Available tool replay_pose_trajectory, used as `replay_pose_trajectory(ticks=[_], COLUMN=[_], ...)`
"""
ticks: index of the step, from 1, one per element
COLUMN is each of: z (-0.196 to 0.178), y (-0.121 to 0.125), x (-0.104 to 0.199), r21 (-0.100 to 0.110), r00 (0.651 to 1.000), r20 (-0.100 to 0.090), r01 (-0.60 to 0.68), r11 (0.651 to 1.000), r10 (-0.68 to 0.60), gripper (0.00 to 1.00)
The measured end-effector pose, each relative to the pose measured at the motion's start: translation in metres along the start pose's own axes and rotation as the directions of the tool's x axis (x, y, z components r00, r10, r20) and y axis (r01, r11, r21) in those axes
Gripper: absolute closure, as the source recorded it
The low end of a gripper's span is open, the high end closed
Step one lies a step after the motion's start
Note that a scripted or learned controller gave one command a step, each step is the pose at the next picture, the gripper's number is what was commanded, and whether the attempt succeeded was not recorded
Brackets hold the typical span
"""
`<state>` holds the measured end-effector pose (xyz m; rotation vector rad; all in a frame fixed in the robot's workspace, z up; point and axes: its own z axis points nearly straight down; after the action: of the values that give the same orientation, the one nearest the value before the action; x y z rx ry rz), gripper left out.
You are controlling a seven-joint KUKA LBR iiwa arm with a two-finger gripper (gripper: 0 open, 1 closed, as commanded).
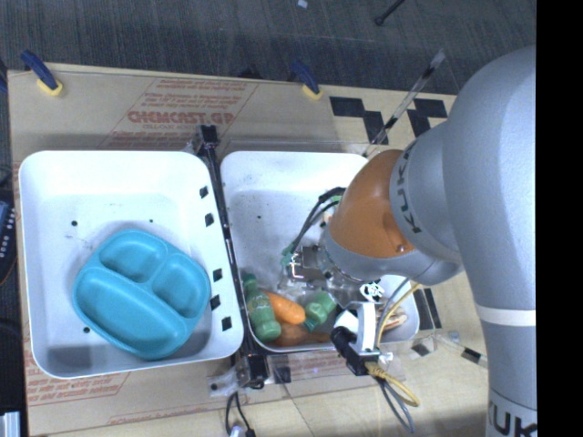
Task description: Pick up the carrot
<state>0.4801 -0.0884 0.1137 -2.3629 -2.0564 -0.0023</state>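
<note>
Camera view shows the grey arm with its orange band reaching in from the right and bending down over the near end of the right white bin. Its gripper sits low among the clutter there, under the wrist, and the wrist hides so much of it that I cannot tell whether it is released or clenched, or whether it has anything.

Just left of and nearer than the gripper lies the orange tapered plastic carrot, slanting across the bin floor with its tip toward the right. It looks to be resting on the heap rather than lifted, so I would judge the pick not yet done. Green rounded toy vegetables crowd it on the left, another green piece presses in on its right, and a brownish-orange item lies just nearer. Everything seems to have slid into that near corner, which would explain why the arm works so close to the wall.

Black and white fittings and yellow cables hang off the wrist over the near rim.

A blue moulded plastic divided tray lies tilted in the left white bin.

On the brown cardboard covering the worktop, beyond the bins, red print reads roughly "CHEMCAST GP"; the smaller lines are too fine to read. "KUK" shows on the arm's near right.
</note>
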Motion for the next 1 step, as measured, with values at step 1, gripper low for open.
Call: replay_pose_trajectory(ticks=[1], z=[-0.0094], y=[0.0004], x=[0.0009], r21=[0.004], r00=[1.0], r20=[-0.001], r01=[0.009], r11=[1.0], r10=[-0.009], gripper=[1.0])
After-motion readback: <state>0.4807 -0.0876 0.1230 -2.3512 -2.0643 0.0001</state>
